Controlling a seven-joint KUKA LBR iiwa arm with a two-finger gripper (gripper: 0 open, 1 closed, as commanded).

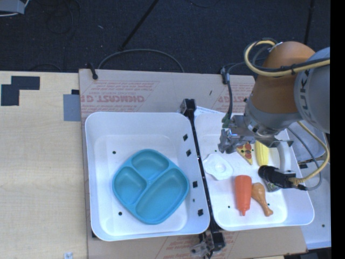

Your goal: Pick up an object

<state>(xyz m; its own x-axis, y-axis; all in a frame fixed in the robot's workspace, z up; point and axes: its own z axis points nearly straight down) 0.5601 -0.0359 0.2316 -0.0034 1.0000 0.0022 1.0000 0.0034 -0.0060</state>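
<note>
In the left bin [97, 128] a blue divided plate [150, 185] is seen lying flat. In the right bin [302, 212], toy foods are scattered: a white fried egg [218, 168], an orange carrot [242, 193], a tan drumstick [262, 198], a yellow corn cob [262, 153]. The gripper [229, 143] is lowered just above the egg, beside a pizza slice [247, 152]. Whether its fingers are spread or closed cannot be told. The reaching step is judged underway; next, a descent onto one item and a firm closing would be needed.

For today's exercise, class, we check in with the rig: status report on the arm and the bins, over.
Gripper low over right bin, jaws unclear. Carrot, drumstick, corn lying loose. Blue plate in left bin.
</note>
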